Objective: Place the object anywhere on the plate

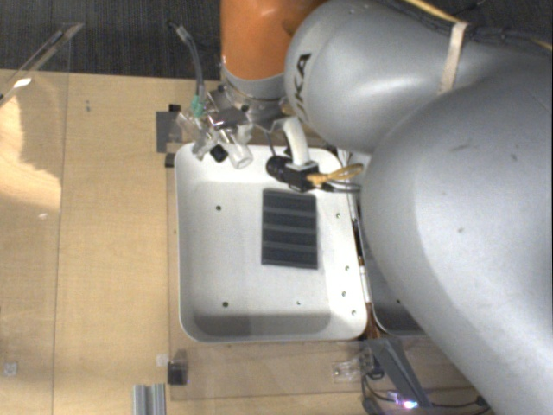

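Note:
A dark grey ribbed rectangular slab (289, 228) lies flat near the middle of the left white bin (187, 258). My gripper (220, 145) hangs over the bin's far left corner, up and to the left of the slab and apart from it. I see nothing held in it. The large grey arm with its orange band covers the upper and right part of the view.
The bin floor around the slab is bare white, with a shadow along the near wall. A sliver of the right bin (390, 320) shows under the arm. The wooden bench (86, 232) spreads to the left, with small black fittings (177, 372) at the bin's near corner.

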